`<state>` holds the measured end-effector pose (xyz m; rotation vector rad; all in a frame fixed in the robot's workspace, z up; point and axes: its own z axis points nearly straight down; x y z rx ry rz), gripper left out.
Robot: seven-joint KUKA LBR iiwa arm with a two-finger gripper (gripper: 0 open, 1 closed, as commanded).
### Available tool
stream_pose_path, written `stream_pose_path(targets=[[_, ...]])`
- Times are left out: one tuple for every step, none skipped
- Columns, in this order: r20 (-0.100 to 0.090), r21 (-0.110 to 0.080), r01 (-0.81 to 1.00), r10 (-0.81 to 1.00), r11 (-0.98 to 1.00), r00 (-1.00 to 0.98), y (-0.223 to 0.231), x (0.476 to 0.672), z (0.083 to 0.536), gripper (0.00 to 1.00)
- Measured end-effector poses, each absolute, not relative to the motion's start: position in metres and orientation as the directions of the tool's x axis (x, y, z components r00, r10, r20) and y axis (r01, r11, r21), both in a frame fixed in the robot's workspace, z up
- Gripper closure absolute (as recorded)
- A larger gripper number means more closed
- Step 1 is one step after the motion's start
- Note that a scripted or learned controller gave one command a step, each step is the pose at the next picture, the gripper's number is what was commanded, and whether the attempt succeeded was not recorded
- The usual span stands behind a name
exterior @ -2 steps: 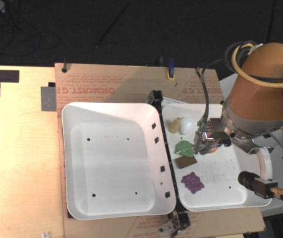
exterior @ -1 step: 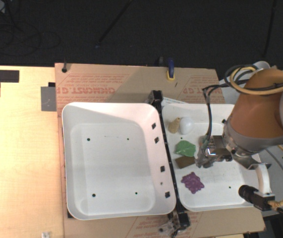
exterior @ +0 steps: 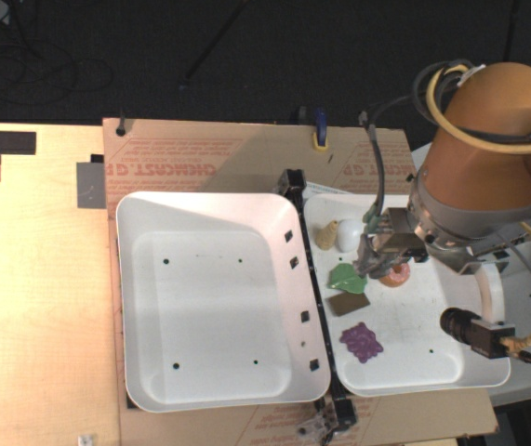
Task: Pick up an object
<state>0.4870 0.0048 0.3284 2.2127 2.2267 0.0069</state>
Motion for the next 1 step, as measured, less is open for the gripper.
stream_pose_path(targets=[[-0.001,-0.006,1.000,1.000,-0.005,0.005,-0.0488,0.4749,0.3005,1.00]])
